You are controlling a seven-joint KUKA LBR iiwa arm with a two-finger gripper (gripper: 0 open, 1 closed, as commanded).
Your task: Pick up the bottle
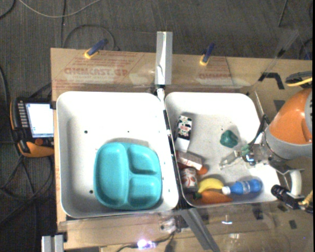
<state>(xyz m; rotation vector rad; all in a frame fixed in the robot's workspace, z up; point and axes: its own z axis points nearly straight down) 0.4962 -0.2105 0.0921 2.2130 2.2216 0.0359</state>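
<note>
Camera view from above: two shallow white bins are seen side by side on the bench. The left bin [73, 140] is occupied by a turquoise divided plate [128, 176], which lies toward its near right part. The right bin [220, 103] is shared by several small things. The bottle [245, 187], clear with a blue cap and blue label, is laid on its side near the bin's front wall, with its cap end pointed to the right. Just beside it on the left, a banana [210, 184] and an orange carrot-like piece [215, 196] are found, touching or nearly touching the bottle's end. A small green object [229, 138] is set farther back, and a black-and-white box [184, 126] is placed near the bin's left wall.

The arm is reached in from the right, its orange band [294, 119] seen above the wrist. The gripper [227, 161] is held over the right bin, just behind the bottle and apart from it. Its fingers [228, 158] are spread apart, and nothing is held between them.
</note>
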